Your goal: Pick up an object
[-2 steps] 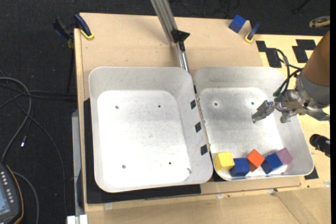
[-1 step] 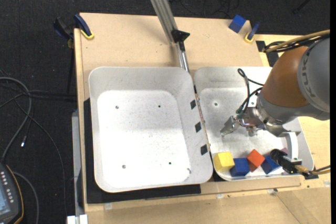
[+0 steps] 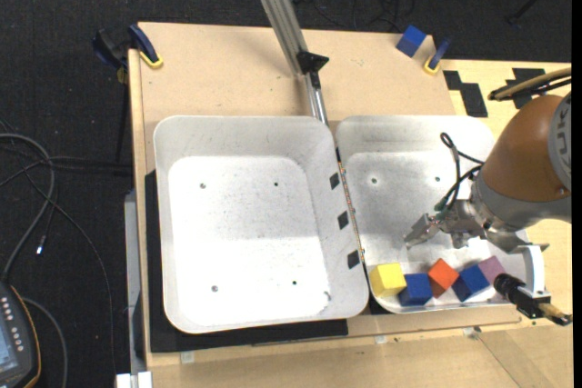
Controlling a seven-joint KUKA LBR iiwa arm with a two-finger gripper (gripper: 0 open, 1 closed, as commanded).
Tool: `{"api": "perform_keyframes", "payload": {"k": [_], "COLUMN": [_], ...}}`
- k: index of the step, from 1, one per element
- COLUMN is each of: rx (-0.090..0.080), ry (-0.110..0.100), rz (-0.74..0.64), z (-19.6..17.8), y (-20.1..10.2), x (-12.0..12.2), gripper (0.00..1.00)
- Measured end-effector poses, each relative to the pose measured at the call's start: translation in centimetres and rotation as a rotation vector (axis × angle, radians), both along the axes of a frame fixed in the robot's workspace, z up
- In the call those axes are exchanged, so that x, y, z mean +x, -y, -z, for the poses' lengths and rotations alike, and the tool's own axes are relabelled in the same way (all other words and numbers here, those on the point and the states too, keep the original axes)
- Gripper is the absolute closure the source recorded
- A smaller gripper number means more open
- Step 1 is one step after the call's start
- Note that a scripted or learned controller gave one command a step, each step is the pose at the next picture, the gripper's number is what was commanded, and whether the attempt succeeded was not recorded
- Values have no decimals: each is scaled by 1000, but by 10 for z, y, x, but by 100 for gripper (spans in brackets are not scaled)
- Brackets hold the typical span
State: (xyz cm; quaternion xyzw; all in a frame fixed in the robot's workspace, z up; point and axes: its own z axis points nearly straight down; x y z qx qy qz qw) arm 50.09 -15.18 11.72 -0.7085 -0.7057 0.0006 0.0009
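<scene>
Blocks [image 3: 443,278] just below claw [image 3: 420,232], apart.

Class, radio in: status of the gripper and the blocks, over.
Gripper low in right bin, nothing visibly held. Yellow block and other blocks along near wall. Path clear.

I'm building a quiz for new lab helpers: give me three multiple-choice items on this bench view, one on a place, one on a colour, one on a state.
1. Where do the blocks lie?
A. near edge of the right bin
B. middle of the left bin
C. on the floor

2. What colour is the block nearest the divide between the bins?
A. green
B. yellow
C. white

3. Where is the gripper?
A. over the left bin
B. over the right bin, above the blocks
C. off the bench

Answers:
1 A: the blocks cluster along the right bin near edge.
2 B: the yellow block is leftmost, beside a blue block.
3 B: the gripper hangs above the orange block.
</scene>
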Motion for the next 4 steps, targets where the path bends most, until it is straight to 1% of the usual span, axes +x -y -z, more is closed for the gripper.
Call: {"api": "perform_keyframes", "payload": {"k": [1,2,3,4], "rx": [-4,-1,-5,-5], "ry": [7,4,6,10], "rz": [0,-10,0,-7], "z": [-43,23,21,-7], "y": [32,-51,16,57], "x": [-11,-11,24,79], "gripper": [0,0,0,0]}}
